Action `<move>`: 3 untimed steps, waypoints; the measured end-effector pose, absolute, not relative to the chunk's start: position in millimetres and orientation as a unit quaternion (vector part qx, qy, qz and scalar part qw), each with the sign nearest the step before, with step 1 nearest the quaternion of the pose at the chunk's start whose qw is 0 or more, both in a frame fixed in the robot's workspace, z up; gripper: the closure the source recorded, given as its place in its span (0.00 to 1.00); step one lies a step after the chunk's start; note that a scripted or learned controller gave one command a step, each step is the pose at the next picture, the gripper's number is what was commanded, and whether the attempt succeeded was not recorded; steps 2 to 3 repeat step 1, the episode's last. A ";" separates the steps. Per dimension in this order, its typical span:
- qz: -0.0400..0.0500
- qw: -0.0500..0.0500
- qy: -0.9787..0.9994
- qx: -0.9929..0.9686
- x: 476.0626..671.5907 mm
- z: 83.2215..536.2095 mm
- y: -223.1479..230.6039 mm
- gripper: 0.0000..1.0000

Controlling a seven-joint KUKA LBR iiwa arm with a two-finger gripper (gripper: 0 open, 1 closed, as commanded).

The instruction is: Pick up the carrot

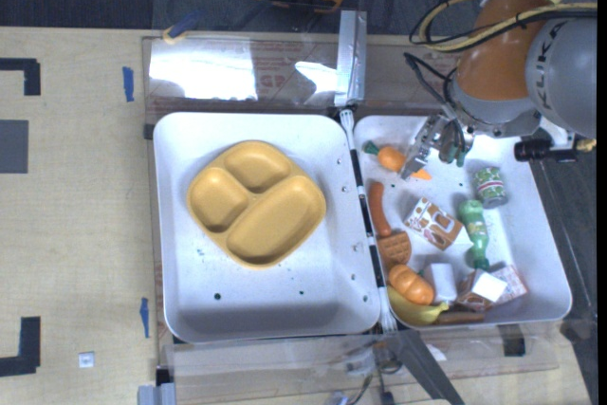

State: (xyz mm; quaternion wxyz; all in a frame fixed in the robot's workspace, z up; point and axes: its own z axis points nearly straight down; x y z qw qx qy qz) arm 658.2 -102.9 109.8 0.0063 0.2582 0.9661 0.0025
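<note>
Bananas (pixel 417 310) crowd the right bin's (pixel 541 232) six o'clock edge; the carrot (pixel 389 156) lies at its ten o'clock corner. Fingers (pixel 418 158) hang just beside it, their spread unreadable. Judgement: centre over the carrot, then descend straight.

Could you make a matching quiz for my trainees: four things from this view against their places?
Things:
1. plate
2. carrot
3. banana
4. can

Places:
A. right bin's near left corner
B. left bin
C. right bin's right side
D. right bin's far left, beside the end effector

Pairs: 1-B, 2-D, 3-A, 4-C
</note>
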 end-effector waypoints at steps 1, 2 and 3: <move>0.001 0.003 0.886 0.464 650.3 225.0 -68.8 1.00; 0.001 0.003 0.886 0.464 650.3 225.0 -68.8 1.00; 0.001 0.003 0.886 0.464 650.3 225.0 -68.8 1.00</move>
